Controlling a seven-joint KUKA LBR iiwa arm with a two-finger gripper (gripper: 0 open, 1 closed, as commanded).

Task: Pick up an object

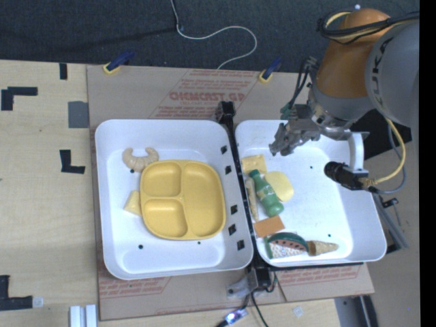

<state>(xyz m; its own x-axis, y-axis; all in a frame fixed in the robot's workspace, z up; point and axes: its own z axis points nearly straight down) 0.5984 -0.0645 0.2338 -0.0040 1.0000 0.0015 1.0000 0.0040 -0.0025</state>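
You have two white bins side by side: the left bin [112,182] carries a yellow divided plate [182,199] with a tan curled piece [139,158] near its upper left corner. In the right bin [340,216], a green bottle [264,192], a yellow round piece [281,186], and a watermelon slice [286,245] lie along the left and front. The gripper [285,144] hangs above that bin's back, nothing between its tips; you cannot tell whether it is spread.

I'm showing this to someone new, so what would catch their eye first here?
Probably the yellow tray, sitting large in the middle of the left bin. Next the orange band on the arm at upper right, with the gripper over the back of the right bin. Then the green bottle among small items along that bin's left side.
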